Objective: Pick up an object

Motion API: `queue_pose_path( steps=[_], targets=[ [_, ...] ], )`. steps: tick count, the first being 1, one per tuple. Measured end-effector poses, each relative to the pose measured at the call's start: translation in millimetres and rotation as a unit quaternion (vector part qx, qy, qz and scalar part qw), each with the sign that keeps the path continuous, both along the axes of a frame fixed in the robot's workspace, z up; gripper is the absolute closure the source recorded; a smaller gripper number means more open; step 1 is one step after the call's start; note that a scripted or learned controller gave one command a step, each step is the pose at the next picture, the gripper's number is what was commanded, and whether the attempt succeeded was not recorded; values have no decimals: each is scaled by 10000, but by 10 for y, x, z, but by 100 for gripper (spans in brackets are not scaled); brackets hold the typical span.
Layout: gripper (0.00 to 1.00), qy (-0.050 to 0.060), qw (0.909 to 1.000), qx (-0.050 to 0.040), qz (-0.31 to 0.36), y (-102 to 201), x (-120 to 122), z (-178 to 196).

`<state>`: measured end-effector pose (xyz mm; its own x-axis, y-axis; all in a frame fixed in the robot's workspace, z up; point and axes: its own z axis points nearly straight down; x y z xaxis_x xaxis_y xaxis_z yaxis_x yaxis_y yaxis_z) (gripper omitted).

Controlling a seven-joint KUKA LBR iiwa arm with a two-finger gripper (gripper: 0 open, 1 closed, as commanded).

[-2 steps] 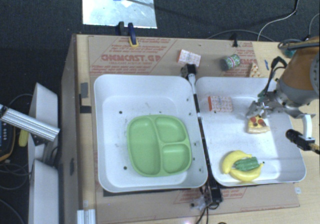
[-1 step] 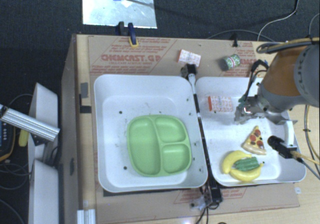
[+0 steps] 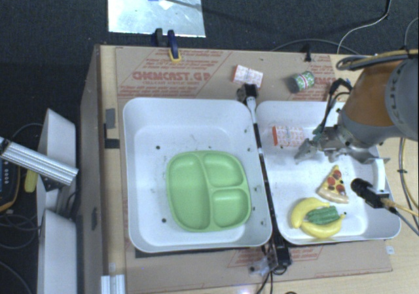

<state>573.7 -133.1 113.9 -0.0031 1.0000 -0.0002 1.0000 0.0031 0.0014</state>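
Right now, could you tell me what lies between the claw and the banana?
In the camera view, the pizza slice lies between the claw and the banana.

bins (image 3: 196, 112): plain white, both
divided plate (image 3: 208, 190): pale green
banana (image 3: 308, 211): yellow – green thing (image 3: 323, 215) lying on top
pizza slice (image 3: 334, 184): orange-yellow with red spots
small can (image 3: 303, 80): green and white
arm (image 3: 386, 99): grey, orange band

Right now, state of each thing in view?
gripper: over right bin, fingers open, holding nothing
green plate: flat in left bin
pizza slice: flat in right bin
banana: right bin, green item on it
can: on its side outside the bins
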Motion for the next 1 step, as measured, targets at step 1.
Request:
queue_pose_path(
  steps=[1],
  targets=[
    [0, 0, 10000, -4, -14, -363, -389, 403]
  ],
)
